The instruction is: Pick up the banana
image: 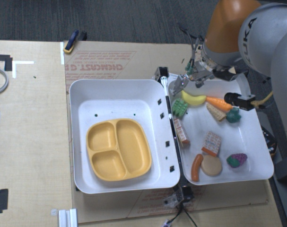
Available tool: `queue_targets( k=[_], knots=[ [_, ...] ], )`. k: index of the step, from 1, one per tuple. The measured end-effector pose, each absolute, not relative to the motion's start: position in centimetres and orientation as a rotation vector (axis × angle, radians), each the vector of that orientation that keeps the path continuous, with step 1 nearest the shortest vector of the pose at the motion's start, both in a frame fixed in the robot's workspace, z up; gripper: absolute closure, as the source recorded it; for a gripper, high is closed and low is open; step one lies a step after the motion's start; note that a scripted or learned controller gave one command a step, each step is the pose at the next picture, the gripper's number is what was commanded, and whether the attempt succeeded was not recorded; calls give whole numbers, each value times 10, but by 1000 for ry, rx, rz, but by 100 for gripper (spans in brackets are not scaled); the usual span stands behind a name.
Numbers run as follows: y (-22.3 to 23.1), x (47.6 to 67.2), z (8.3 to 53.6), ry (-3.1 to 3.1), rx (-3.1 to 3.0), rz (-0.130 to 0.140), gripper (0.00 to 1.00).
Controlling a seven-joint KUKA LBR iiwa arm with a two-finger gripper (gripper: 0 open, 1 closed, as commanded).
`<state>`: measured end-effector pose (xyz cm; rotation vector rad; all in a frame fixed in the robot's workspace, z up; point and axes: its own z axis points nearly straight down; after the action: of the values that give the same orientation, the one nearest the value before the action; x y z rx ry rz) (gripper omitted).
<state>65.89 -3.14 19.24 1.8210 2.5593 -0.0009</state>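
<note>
Banana (193,98) lying flat at far-left corner of right bin (256,167), touching green toy block (179,108), carrot (218,102) just beside. Gripper (186,81) poised just above banana's upper end, probably lining up a grasp. Jaw state: cannot tell. Yellow divided tray (118,149) in left bin (79,126).

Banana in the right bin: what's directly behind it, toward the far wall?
Behind the banana sits the gripper, just above its far end. The arm covers the right bin wall beyond, so anything there is hidden.
</note>
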Motion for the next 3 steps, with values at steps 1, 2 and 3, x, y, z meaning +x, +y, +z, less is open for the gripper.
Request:
queue_targets(
  k=[1,2,3],
  knots=[
    [-31,659,192,2559,1821,-1,0],
    [-101,659,110,2602,1759,0,0],
    [-103,660,96,2368,2062,3,0]
  ],
)
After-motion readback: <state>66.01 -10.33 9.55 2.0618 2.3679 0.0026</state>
